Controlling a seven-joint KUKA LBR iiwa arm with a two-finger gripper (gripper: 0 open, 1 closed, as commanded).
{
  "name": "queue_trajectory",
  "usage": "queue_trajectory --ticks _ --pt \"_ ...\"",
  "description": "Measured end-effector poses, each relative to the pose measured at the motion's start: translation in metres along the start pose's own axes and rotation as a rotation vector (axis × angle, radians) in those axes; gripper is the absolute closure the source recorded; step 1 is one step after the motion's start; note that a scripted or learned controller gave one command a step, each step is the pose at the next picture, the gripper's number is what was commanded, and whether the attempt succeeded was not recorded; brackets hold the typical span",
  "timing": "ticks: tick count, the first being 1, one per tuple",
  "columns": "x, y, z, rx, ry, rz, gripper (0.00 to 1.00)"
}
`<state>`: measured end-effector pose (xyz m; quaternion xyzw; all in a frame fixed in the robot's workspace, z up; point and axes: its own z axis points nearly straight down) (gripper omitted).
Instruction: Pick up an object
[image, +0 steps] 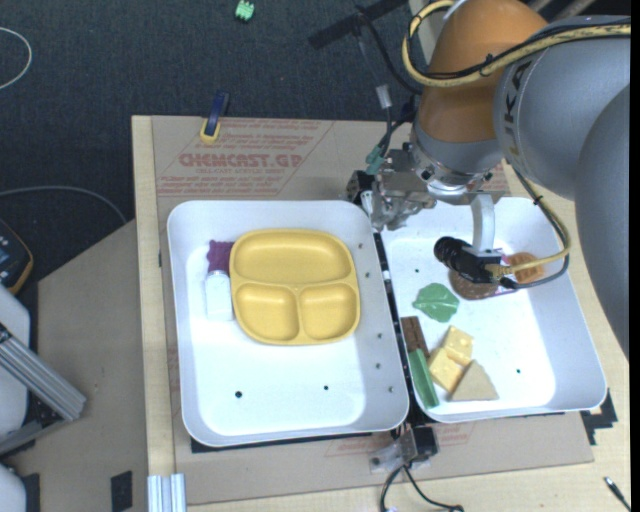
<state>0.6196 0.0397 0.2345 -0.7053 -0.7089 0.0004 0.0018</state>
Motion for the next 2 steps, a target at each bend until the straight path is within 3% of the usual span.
queue_trajectory --ticks 1,2 --pt "0.012 0.008 0.018 0.001 -0.002 0.003 1.0" --pt "0.017 -0.003 0.018 0.001 -0.002 0.004 1.0"
